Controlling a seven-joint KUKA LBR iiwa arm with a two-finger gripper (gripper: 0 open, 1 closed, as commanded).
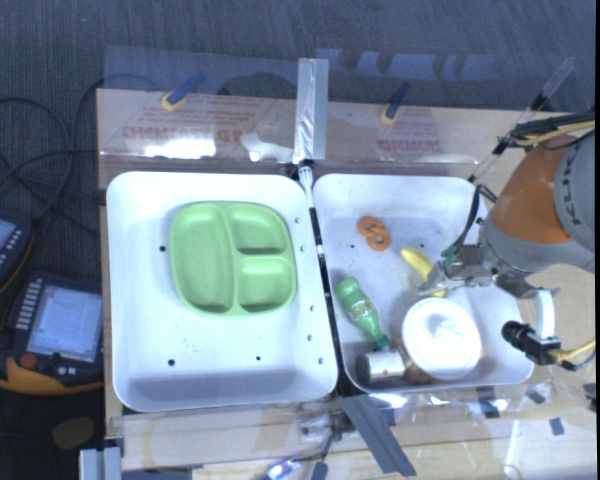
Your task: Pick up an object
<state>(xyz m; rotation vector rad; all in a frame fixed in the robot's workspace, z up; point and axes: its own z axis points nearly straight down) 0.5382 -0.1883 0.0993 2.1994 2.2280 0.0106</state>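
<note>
From my feed, the worktop [430, 128] sits on dark carpet, with two white bins side by side. Nearest the camera, along the front wall of the right bin [420, 193], I see a small metal can [380, 366] lying on its side, touching a round white lidded container [442, 336]. Just behind the can a green plastic bottle [359, 309] lies slanted beside the divider. The gripper [450, 273] is down inside this bin, right behind the white container and just beside a yellow banana-shaped piece [416, 261]; I cannot tell how it is set, and I see nothing held. Farther back lies an orange pretzel-shaped toy [374, 232], apart from the rest. In the left bin [140, 368] a green divided plate [233, 257] rests flat in the middle.
</note>
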